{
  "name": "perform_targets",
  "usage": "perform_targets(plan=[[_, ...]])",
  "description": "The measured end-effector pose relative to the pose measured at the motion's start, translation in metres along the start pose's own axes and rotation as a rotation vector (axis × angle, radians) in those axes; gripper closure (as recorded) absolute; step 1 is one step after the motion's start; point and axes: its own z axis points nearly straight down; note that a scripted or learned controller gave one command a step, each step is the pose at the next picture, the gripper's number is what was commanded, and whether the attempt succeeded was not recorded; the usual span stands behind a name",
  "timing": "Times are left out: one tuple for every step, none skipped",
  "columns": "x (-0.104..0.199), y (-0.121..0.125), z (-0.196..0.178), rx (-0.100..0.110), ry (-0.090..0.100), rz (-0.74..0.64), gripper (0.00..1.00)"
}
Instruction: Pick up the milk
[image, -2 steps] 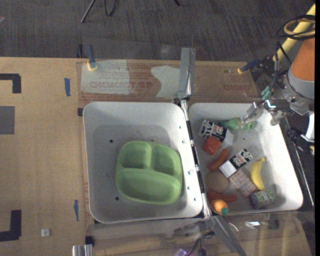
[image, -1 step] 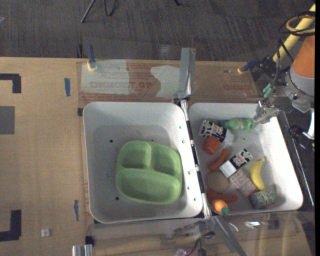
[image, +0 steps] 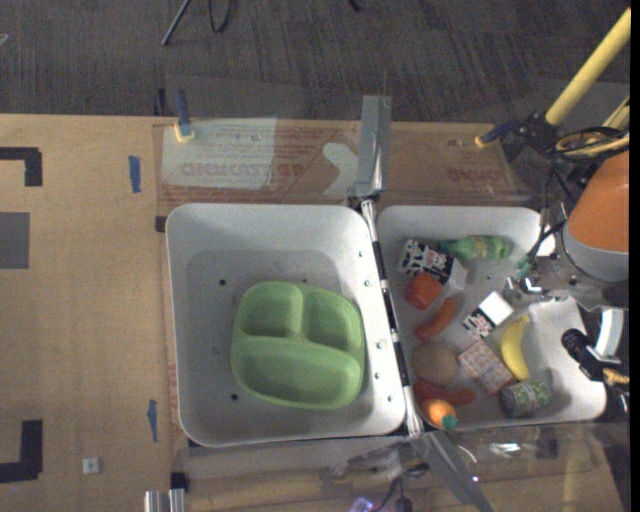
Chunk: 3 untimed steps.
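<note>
The milk (image: 425, 260) is a small carton with a black-and-white cow pattern. It lies at the back left of the right bin (image: 455, 216), beside a green bottle (image: 478, 247). My gripper (image: 531, 283) hangs over the right side of that bin, under the orange-banded wrist (image: 604, 215). It is well to the right of the milk and apart from it, close above a small white box (image: 488, 313) and a banana (image: 514, 346).
A green divided plate (image: 299, 343) fills the left bin (image: 200, 300). The right bin also holds a red item (image: 424, 291), an orange-red sausage shape (image: 440, 318), a brown potato (image: 434, 362), a pink box (image: 486, 367), a can (image: 525, 397) and a carrot (image: 440, 411).
</note>
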Motion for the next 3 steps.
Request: perform_targets(plan=[[-0.017,-0.044,-0.053,0.004,0.002,-0.093,1.00],[-0.017,-0.043,-0.062,0.002,0.002,-0.092,1.00],[-0.004,-0.045,-0.104,0.002,0.000,0.276,1.00]])
